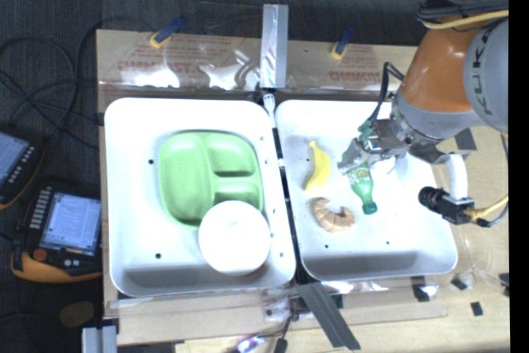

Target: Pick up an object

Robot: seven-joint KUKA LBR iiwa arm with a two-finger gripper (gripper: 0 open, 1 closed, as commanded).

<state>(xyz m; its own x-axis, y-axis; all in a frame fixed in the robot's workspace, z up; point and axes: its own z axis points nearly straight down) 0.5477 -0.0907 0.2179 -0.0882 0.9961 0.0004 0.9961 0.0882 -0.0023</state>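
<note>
In the right bin point(413, 260) lie a yellow banana point(319, 164), a green bottle point(364, 190) and a brown croissant-like pastry point(332, 216). My gripper point(361, 157) hangs over the bin's middle, just right of the banana. It sits directly over the upper end of the green bottle, whose lower part sticks out below it toward the bin's front. The pastry rests a little below and left of the bottle.
The left bin point(132, 178) holds a green divided tray point(207, 169) with a white round lid or bowl point(235, 237) overlapping its front corner. A metal divider point(274, 54) stands between the bins at the back. Devices and cables lie off the bench to the left.
</note>
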